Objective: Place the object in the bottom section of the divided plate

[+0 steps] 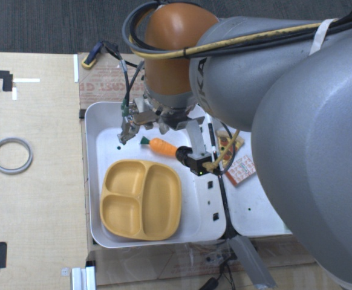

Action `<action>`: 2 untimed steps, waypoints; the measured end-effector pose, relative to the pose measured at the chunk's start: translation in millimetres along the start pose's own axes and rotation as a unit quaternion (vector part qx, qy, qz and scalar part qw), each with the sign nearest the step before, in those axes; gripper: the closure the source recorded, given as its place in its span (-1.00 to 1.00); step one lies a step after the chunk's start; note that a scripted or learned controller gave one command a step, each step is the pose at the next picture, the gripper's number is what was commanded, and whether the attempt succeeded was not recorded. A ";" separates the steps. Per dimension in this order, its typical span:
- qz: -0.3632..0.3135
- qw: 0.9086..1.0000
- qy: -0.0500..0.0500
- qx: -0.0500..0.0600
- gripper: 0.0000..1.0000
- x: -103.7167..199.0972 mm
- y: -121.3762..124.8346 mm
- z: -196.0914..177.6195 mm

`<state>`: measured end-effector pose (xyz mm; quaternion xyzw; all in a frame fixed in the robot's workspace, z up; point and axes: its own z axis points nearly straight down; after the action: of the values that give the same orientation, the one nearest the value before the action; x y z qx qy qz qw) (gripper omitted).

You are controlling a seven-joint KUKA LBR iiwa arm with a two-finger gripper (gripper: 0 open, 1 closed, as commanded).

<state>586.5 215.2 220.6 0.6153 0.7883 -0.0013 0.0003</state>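
A yellow divided plate (143, 199) lies in the front half of the left white bin (94, 162); it has two small sections on its left and one long section on its right, all bare. A small orange carrot with a green top (161, 147) lies on the bin floor just behind the plate. My gripper (128, 130) hangs over the back left of the bin, a little left of the carrot's green end. Nothing shows between its tips.
The grey arm covers most of the right bin (254, 219), where a red-and-white packet (241, 169) and a yellow wrapper (229, 142) peek out. A roll of tape (11, 155) lies on the wooden bench at left. A black fitting (189, 158) juts beside the carrot.
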 end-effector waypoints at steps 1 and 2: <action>0.000 1.000 0.000 0.000 -1.00 0.0 0.0 0.0; -0.069 0.998 0.000 0.001 -1.00 -13.9 -3.6 50.3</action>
<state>586.4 200.8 170.3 0.5590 0.8292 -0.0018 -0.0005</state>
